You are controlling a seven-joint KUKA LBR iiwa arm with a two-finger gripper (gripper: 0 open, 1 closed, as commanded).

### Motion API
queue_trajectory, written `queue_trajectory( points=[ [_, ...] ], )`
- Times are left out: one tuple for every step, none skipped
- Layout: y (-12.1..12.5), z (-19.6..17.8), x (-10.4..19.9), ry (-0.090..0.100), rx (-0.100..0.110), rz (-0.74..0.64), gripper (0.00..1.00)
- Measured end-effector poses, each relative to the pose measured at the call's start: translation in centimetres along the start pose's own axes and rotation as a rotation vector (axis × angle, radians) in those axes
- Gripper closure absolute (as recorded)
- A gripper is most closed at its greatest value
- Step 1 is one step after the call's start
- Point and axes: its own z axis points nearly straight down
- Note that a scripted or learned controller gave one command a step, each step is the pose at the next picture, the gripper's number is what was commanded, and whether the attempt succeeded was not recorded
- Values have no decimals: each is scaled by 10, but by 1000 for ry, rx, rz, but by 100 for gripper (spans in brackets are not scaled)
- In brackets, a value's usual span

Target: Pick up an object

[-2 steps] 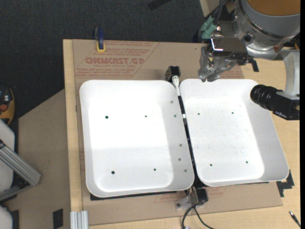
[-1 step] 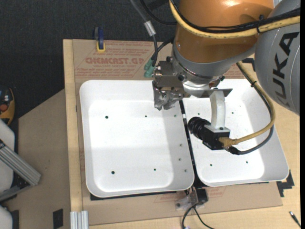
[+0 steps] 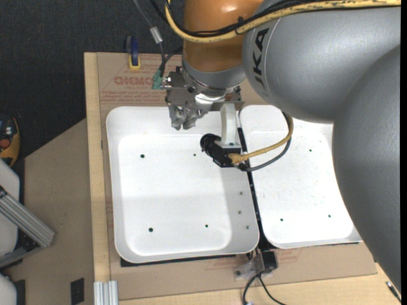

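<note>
The arm [image 3: 318, 49] was cut off by the top and right edges and hid the right bin [image 3: 305, 189] from 12 to 3 o'clock. The fingers of the gripper [image 3: 182, 121] were too small to tell apart.

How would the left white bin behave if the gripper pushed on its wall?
The left white bin looks thin and shallow, so it is probably light and may slide on the brown board. Its rounded wall seems glossy, so the gripper could slip along it.
</note>
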Motion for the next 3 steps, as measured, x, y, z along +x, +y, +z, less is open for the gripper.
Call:
queue_trajectory(
  points=[
    [53,35,28,4,-10,-2,100],
    [43,-14,27,6,-15,-1,100],
    [26,-30,14,4,-8,2,100]
  ],
)
